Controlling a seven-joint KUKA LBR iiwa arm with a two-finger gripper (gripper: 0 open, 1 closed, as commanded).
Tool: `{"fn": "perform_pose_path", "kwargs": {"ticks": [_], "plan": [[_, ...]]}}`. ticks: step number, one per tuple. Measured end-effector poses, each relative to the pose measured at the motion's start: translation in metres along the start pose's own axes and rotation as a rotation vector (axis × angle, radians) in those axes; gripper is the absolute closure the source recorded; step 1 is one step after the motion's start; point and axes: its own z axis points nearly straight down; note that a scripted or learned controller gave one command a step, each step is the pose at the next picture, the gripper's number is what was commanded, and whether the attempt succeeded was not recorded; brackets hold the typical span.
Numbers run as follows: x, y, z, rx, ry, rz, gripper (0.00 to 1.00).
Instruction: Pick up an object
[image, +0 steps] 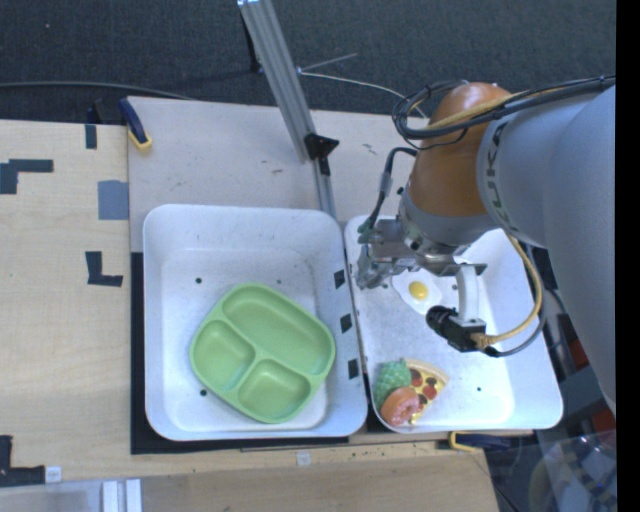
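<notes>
Bench of pale wood carries two shallow white bins side by side. The left bin holds a light green divided plate with three compartments, lying flat and turned at a slant toward the bin's lower right. The right bin holds three toy foods: a fried egg near the middle, partly under the arm's wrist hardware, and, well apart from it at the lower left corner, a green broccoli-like piece just beside a pizza slice with red and orange toppings, the two touching or nearly so.

The grey arm reaches in from the right, its orange band above the wrist over the upper part of the right bin. The pincer hangs low at that bin's upper left, close to the wall shared with the left bin and just left of the fried egg. Whether it is apart or together I cannot tell; nothing is visibly clamped in it.

A slanted metal rail crosses the bench above the bins, and a blue-and-yellow clamp sits at the bench's upper left.
</notes>
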Motion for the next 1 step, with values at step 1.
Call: {"fn": "perform_pose_path", "kwargs": {"ticks": [1], "plan": [[0.0436, 0.0099, -0.0016, -0.001, 0.0, 0.001, 1.0]]}}
